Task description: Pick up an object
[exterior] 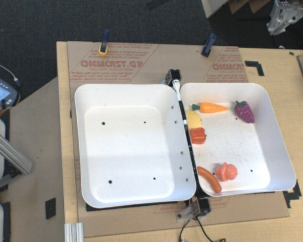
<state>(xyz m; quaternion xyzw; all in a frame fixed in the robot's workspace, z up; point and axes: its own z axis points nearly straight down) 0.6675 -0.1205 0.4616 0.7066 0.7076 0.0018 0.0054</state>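
Six toys sit in the right bin (272, 135), well below the tool (285, 15), whose state I cannot tell; several, like the yellow piece (193, 118) and red pepper (198, 135), hug the wall, so a descent may clip it
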